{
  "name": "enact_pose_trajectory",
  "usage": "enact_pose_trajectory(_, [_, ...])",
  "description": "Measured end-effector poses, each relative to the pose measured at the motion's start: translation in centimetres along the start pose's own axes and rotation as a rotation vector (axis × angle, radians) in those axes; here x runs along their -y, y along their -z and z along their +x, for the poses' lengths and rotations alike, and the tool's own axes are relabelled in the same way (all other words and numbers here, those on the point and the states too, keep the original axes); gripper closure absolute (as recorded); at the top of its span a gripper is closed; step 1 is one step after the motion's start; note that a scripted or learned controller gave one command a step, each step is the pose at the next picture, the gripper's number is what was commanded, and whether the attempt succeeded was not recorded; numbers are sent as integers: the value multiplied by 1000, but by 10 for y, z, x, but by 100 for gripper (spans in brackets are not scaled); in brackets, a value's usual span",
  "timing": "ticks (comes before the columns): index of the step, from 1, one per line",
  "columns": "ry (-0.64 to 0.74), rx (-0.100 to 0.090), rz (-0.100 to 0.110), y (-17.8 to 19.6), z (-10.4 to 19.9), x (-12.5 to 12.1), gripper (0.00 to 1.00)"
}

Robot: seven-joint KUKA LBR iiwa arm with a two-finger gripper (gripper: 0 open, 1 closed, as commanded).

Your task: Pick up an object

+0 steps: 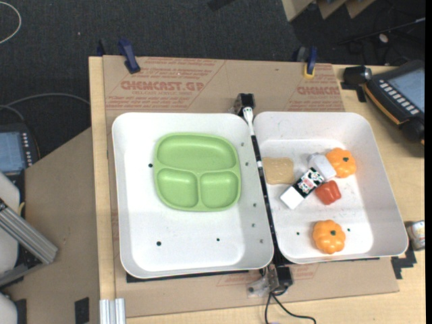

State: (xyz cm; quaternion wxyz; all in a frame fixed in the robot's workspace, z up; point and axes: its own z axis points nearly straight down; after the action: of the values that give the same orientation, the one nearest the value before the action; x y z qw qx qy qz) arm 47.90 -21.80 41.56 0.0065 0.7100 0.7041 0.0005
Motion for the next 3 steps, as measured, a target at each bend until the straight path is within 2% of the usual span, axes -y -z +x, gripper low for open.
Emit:
enact_pose_trajectory(1, [8,-10,14,-66,19,1,100])
enact_pose_trajectory(2, [9,0,-6,51,-8,-29,100])
enact_pose_trajectory(3, [8,-12,17,-39,23,2,100])
